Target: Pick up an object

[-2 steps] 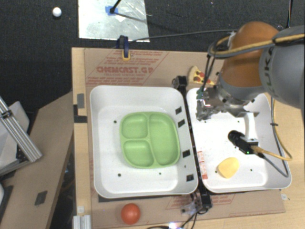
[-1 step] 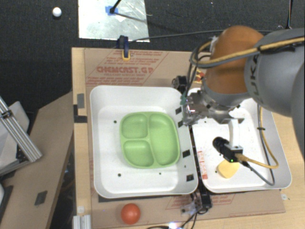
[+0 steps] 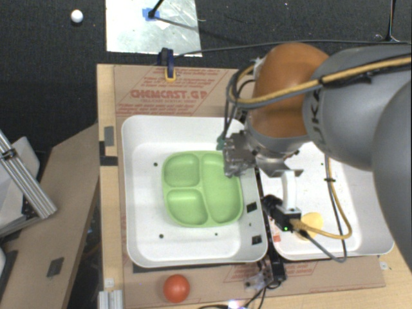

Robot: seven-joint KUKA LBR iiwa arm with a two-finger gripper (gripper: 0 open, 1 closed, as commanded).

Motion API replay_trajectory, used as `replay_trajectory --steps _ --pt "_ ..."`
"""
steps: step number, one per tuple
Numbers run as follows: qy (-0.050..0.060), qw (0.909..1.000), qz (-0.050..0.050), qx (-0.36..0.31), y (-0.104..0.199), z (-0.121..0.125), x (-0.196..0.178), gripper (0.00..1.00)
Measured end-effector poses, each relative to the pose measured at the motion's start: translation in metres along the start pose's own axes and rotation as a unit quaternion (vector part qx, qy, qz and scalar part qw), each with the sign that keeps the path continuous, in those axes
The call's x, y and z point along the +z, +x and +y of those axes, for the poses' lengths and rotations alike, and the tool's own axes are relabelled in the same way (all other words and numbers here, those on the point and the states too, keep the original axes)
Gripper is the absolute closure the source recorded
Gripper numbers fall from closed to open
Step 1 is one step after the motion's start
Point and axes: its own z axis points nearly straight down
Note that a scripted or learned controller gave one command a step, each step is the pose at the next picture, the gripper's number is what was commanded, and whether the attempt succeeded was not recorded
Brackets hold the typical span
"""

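Found green divided plate (image 3: 201,188) lying flat on the floor of the left bin (image 3: 138,172), three compartments facing up. Noted white bin floor showing on every side of the plate, widest to its left.

Observed gripper (image 3: 235,161) low over the plate's upper right corner, at or just above the rim there; could not confirm contact. Could not tell the claw's state from this angle, as the dark wrist body hides it. Saw nothing lifted clear of the plate.

Recorded grey arm (image 3: 360,108) with orange band (image 3: 286,89) up and to the right of the plate.

Logged small yellow object (image 3: 313,221) right of the plate, in the right bin (image 3: 364,234). Logged orange-red ball (image 3: 176,287) below the plate, outside the bins. Logged blue clamp (image 3: 167,61) and foil sheet (image 3: 153,18) well above the plate.
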Motion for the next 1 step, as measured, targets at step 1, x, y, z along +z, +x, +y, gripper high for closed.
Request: replay_trajectory --steps 1 --pt "0.000 1.0000 -0.001 0.004 -0.0038 0.0008 -0.0001 0.00"
